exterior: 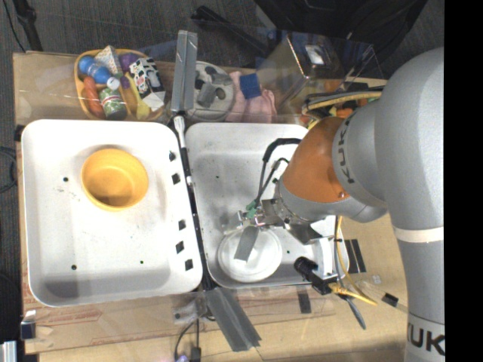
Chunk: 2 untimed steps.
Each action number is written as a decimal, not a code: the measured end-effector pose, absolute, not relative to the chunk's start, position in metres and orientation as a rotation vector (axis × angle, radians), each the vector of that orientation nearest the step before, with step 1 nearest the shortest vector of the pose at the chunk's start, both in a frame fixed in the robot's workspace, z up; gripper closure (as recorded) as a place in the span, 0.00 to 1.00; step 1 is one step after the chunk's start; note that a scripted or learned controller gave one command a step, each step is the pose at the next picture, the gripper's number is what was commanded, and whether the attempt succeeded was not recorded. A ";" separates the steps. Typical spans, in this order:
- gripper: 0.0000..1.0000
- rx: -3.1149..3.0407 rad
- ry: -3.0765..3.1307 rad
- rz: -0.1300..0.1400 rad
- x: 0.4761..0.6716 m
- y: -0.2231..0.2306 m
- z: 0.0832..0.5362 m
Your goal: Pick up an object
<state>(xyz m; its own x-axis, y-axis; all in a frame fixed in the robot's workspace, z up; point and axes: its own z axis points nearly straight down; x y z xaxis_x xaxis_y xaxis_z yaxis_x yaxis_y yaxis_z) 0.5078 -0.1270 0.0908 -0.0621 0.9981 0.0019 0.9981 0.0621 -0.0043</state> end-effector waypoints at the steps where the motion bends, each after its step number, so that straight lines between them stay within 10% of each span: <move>1: 0.00 -2.200 -2.237 0.004 0.541 -0.095 0.091; 2: 0.00 -2.222 -2.217 0.002 0.563 -0.143 0.175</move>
